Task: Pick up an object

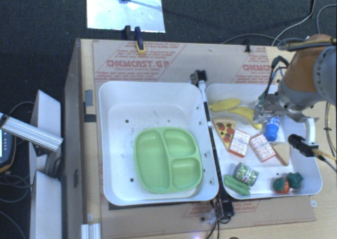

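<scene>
Over the right bin (315,186), pincer (265,112) low beside blue bottle (272,128) and bananas (235,108), grip state unclear

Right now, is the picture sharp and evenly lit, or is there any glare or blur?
In the camera view, a shiny sheet on the dark floor glares almost white; the green tray and left bin look evenly lit with soft shadows; the small toys by the gripper are slightly soft, labels unreadable.
</scene>
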